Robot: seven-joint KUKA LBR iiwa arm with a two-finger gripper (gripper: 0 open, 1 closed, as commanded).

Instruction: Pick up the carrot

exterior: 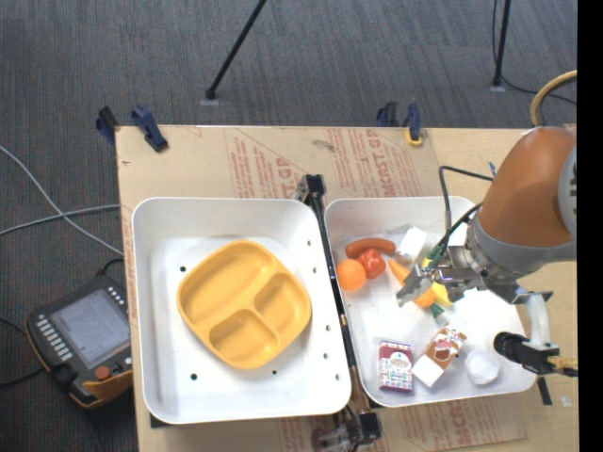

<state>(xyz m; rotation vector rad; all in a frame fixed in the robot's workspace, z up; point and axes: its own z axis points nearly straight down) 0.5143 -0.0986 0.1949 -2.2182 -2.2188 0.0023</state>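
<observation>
The carrot (401, 272) is an orange wedge lying in the middle of the right white bin (377, 398). Part of it runs under the gripper, and more orange shows at its lower side. My gripper (419, 286) hangs low directly over the carrot, reaching in from the right under the grey and orange wrist. The gripper's body hides where it meets the carrot.
Left of the carrot lie a red piece (373, 264), an orange ball (350, 276) and a sausage (369, 247). A white block (412, 242) sits behind, and a yellow item (440, 295) beside the gripper. Two small cartons (395, 365) (441, 348) and a white lump (483, 370) lie in front. The left bin holds a yellow divided plate (243, 304).
</observation>
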